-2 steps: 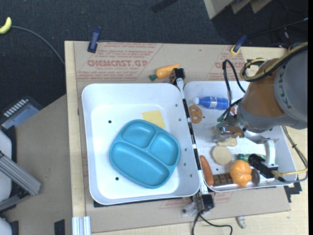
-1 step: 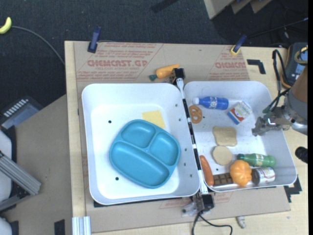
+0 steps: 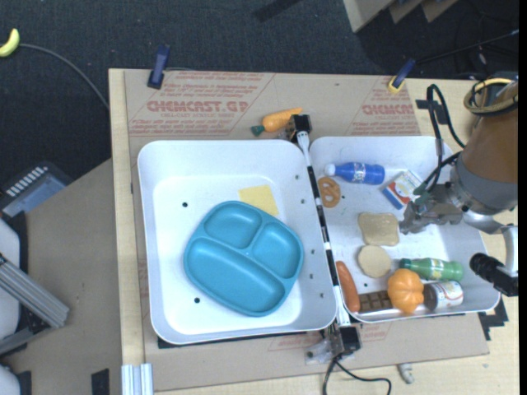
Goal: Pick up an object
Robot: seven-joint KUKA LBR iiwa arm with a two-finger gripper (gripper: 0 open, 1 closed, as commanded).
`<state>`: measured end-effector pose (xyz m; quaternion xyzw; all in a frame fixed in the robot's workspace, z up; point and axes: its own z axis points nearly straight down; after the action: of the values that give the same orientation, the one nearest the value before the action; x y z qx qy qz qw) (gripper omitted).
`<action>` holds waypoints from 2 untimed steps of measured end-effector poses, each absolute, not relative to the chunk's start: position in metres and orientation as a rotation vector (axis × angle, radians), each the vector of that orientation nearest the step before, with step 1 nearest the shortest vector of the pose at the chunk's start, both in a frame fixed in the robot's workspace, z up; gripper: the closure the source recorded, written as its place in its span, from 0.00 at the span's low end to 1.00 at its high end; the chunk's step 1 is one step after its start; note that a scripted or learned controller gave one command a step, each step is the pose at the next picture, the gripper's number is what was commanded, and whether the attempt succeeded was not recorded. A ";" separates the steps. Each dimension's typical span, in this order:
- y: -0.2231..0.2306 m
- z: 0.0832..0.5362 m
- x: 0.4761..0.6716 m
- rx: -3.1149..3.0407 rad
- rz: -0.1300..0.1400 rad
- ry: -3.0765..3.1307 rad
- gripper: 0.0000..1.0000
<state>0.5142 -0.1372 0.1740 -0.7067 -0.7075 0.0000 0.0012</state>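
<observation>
gripper point(image 3: 414, 212) hovers low in the right bin point(image 3: 461, 150) — just beside the bread slice point(image 3: 380, 229) and blue bottle point(image 3: 356, 172) — finger state, can't tell.

Both white bins point(image 3: 156, 179) look like smooth, matt plastic. In the left one, the blue divided plate point(image 3: 243, 257) is glossy moulded plastic, with a flat yellow slice point(image 3: 262, 197) at its far edge looking dull and smooth. The tabletop point(image 3: 206, 101) is pale board under printed brown paper. In the right bin, the blue bottle point(image 3: 356, 172) and green bottle point(image 3: 430, 267) shine like plastic, and the orange pumpkin point(image 3: 405, 290) looks smooth and slightly glossy.
</observation>
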 end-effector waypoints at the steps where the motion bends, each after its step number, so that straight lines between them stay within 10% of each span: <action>1: -0.138 0.174 0.514 -2.219 0.001 -2.221 0.00; 2: -0.113 0.087 0.554 -2.224 -0.004 -2.225 0.00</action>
<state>0.5543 -0.1133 0.0869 -0.7069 -0.7073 -0.0014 -0.0024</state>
